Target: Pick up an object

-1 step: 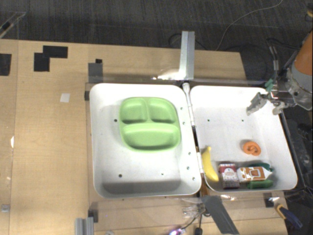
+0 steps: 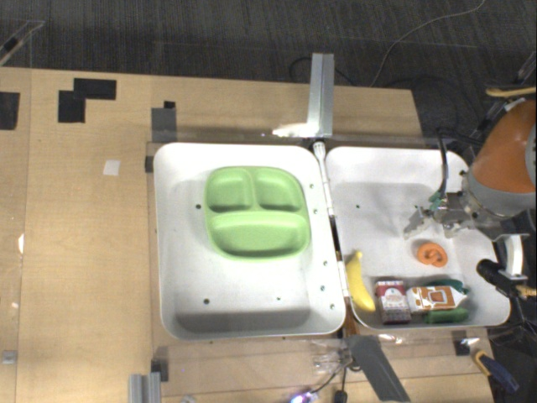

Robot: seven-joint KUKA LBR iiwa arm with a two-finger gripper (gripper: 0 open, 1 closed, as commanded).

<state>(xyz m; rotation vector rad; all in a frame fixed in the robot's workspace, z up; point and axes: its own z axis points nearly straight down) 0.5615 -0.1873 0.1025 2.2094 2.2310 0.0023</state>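
While the claw (image 2: 430,221) hangs with fingers spread and nothing between them, you'll find the small orange round object (image 2: 432,254) just below it, likely light, stiff, smooth-sided; take it across its outer edges.

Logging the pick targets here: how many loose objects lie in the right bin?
4, all toward its near end: a banana along the left wall, an orange piece near the hand, and two small packages side by side. The arm may hide more.

- Light wooden desk (image 2: 75,259) with black square marks (image 2: 84,97) at its far left.
- Dark grey carpet floor (image 2: 210,23) beyond.
- White cable (image 2: 419,28) lying across the carpet.
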